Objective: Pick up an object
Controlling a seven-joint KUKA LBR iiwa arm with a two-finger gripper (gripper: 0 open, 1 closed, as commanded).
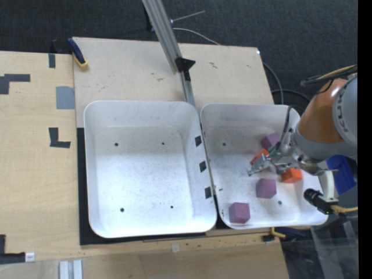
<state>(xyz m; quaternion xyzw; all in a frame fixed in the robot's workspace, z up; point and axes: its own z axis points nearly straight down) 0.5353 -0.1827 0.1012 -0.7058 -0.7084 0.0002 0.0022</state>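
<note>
**Gripper Low in the Right Bin, Nothing Yet Lifted**

While the gripper (263,163) hung low in the right bin (232,116), I could not tell its opening. Three purple blocks lay nearby: one (269,140) behind, one (265,188) just beside, one (239,212) nearer the front rim. An orange piece (292,175) lay close. Next likely came closing and lifting. The left bin (139,108) stood on the counter (35,156).

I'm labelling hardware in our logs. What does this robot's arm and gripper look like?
The arm is bulky and rounded, grey with a wide orange band above the wrist. The gripper is small, of grey metal with orange-red parts. A thin dark cable runs down toward it.
</note>
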